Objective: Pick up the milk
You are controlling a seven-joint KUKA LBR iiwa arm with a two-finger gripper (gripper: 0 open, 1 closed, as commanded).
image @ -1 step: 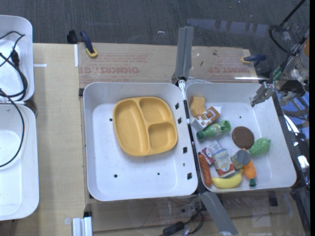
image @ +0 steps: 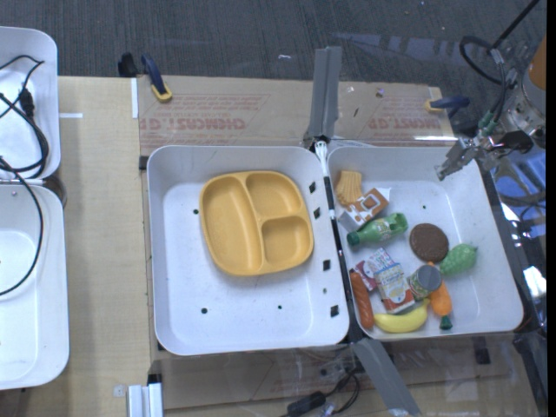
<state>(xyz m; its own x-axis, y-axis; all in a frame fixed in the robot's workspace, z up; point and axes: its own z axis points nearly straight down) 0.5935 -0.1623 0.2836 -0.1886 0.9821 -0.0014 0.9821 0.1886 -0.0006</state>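
The milk (image: 388, 279), as best I can judge, is the small white carton with red and blue print lying flat in the right bin (image: 473, 200), towards its near side and a little left of the middle. Its long axis runs from upper left to lower right, tilted against the bin's walls. It is crowded: a sausage (image: 361, 300) lies just beside its left edge, a banana (image: 401, 321) curves along below it, a grey can (image: 426, 280) sits against its right side, and a carrot (image: 442, 301) lies beyond that. Farther up are a green bottle (image: 379, 228), a brown round cookie (image: 428, 241) and an orange-and-white carton (image: 367, 205); this second carton could be mistaken for the milk, so I am not wholly sure which is meant. The tool (image: 458, 157) hangs at the far right corner of that bin, over its rim, well apart from the milk, which lies down and to the left of it across the bin. The tool is small and seen against clutter, and I cannot tell how its jaws stand; nothing is visibly held. The arm above it is cut off by the picture's edge. The left bin (image: 174, 259) holds a yellow divided plate (image: 256, 221), and the tabletop (image: 95, 146) runs around both.
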